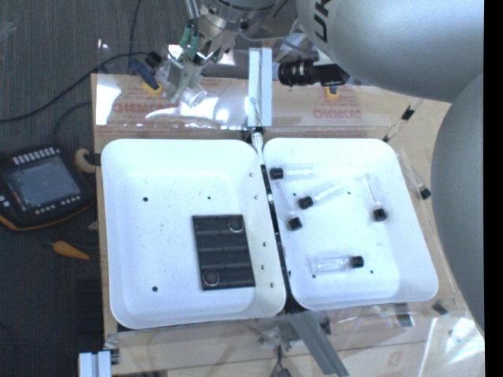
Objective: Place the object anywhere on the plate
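A dark ribbed plate [223,251] lies flat in the left bin [141,187], right of its middle, with a small ring at its upper right corner and another at its lower left. Several clear tubes with black caps lie in the right bin [393,250]: one near the back left [289,171], one slanted [318,195], one at the right [374,199], one at the front [336,264]. A lone black cap [295,223] lies near the divider. My gripper [182,77] hangs high behind the left bin's back edge, far from the plate and the tubes.
An upright metal bar [259,89] stands behind the seam between the bins. A teach pendant [43,187] lies on the floor to the left, with an orange tool [71,250] below it. Clear film covers the bench behind the bins.
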### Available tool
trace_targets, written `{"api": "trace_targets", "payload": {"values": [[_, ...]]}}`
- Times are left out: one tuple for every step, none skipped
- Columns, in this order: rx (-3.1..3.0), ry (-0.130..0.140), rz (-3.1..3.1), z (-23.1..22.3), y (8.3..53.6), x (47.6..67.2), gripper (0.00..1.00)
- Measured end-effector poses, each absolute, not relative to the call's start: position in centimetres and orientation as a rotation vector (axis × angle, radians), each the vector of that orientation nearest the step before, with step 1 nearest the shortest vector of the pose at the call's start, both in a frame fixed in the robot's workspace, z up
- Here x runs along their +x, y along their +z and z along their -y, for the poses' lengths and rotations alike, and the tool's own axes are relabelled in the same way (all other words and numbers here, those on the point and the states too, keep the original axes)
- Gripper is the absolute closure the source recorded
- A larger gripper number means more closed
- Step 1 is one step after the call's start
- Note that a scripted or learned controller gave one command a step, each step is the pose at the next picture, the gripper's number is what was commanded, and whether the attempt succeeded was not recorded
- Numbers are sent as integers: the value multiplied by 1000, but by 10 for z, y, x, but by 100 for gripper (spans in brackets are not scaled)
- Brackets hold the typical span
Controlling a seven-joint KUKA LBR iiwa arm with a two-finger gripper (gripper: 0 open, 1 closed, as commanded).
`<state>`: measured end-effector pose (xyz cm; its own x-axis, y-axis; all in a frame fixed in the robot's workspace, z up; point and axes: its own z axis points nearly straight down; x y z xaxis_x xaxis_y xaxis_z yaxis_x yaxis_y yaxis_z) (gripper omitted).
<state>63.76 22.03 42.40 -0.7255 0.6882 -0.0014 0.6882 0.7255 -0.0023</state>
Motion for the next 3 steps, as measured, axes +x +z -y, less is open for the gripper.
{"api": "trace_targets", "payload": {"values": [[973,-7,-2989,-223,377,663,100],[414,0,-3114,-235,432,630,100],[-323,2,-3125,-234,431,641,100]]}}
